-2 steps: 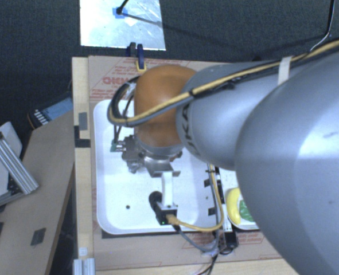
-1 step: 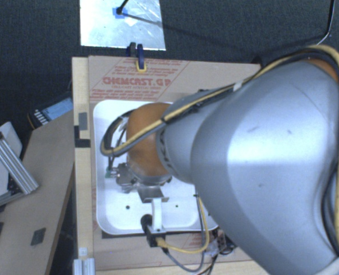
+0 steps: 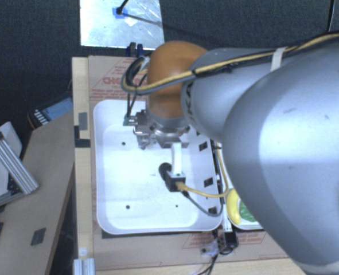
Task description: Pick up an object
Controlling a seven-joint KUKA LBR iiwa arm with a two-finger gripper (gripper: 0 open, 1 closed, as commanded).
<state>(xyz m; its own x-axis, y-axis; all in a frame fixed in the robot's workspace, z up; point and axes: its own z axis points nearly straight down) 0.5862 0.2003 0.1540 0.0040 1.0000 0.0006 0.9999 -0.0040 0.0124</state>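
The arm [image 3: 284,130] covered nearly everything to the right of the left bin [image 3: 109,171] and was itself cut off by the right and bottom edges. It hid that bin's far right corner. Of the second bin [image 3: 245,227], just right of the left bin, only a sliver of rim showed. A yellow-and-green thing [image 3: 237,206] there was half hidden, its kind impossible to tell. The gripper [image 3: 145,142], over the left bin's far half, was too muddled at its working end to read. Red lettering [image 3: 109,80] beyond the left bin's far rim was too blurred to read. A metal frame [image 3: 8,159] well left of the left bin ran off the edge.
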